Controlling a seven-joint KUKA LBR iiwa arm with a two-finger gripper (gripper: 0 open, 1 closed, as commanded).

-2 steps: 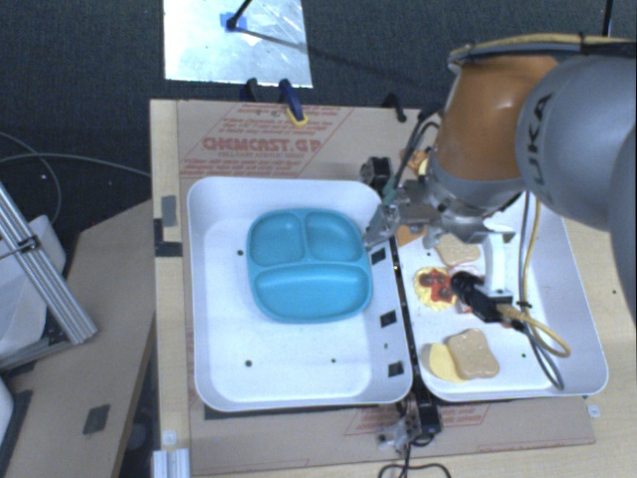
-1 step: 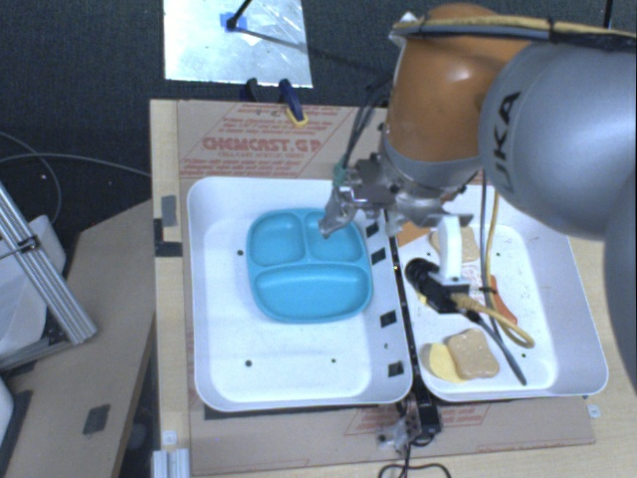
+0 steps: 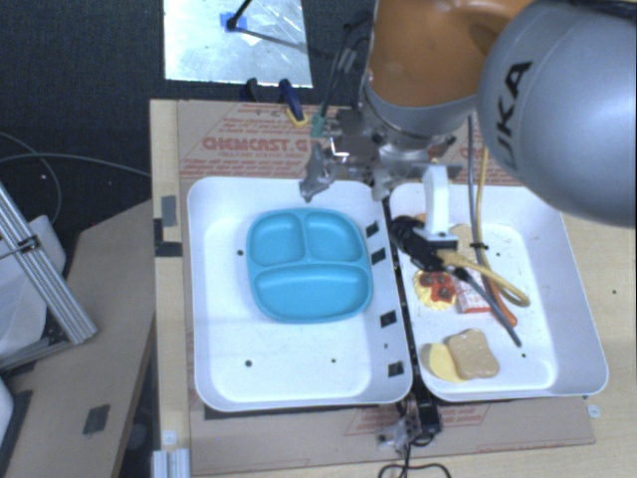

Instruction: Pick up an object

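Cardboard covers the surface under two white bins. Left bin point(image 3: 214, 297) has a blue plate point(image 3: 307, 265); right bin point(image 3: 557, 297) holds toast point(image 3: 472, 354) and clutter. Gripper point(image 3: 328, 172) hovers upper middle, can't tell its state. Seems pre-grasp; next it needs lowering onto something.

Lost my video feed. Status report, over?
Gripper over left bin's far rim, nothing seen held. Blue divided plate in left bin. Toast piece, small items in right bin.
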